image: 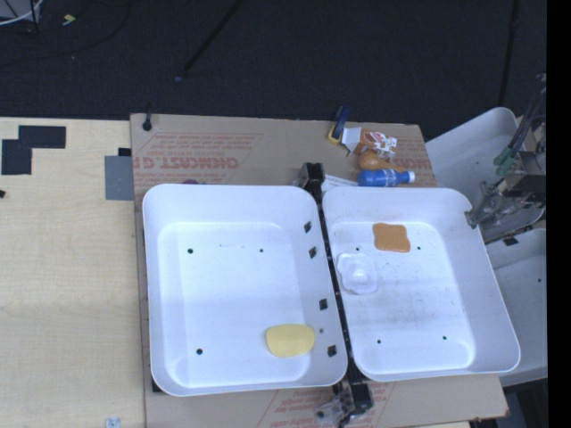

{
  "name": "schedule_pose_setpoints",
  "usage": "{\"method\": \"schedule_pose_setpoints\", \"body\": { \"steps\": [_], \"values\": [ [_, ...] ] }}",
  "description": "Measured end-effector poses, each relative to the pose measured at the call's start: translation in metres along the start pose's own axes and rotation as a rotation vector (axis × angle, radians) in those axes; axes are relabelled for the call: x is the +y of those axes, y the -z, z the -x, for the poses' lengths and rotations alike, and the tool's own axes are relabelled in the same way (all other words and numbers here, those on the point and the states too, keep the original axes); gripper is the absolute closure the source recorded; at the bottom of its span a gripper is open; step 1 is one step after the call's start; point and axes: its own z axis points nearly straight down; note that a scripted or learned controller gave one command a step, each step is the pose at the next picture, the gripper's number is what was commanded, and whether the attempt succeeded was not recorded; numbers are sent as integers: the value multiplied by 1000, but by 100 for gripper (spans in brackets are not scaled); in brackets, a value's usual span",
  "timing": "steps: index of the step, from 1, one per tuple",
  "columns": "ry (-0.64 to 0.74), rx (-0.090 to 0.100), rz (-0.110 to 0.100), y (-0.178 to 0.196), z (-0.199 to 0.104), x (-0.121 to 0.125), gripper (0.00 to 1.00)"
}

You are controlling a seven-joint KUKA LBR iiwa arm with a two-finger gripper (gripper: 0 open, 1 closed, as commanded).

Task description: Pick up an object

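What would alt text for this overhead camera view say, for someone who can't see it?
Two shallow white bins sit side by side on a cardboard sheet: the left bin holds a yellow piece, the right bin an orange-brown piece and a clear plastic item. A blue bottle lies behind them.

**Robot test bench, laboratory setting**

Two shallow white bins [227, 205], clipped side by side, on a printed cardboard sheet [223, 154] over a pale wood bench [62, 266]. Black tape marks [36, 145] at 9 o'clock. Loose cables [27, 7] on dark floor, 11 o'clock. Metal rig hardware [513, 199] at 3 o'clock.
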Motion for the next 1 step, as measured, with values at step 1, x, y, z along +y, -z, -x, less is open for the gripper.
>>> {"method": "schedule_pose_setpoints", "body": {
  "steps": [1],
  "values": [
    [-4,0,-2,-27,53,-12,100]
  ]
}}
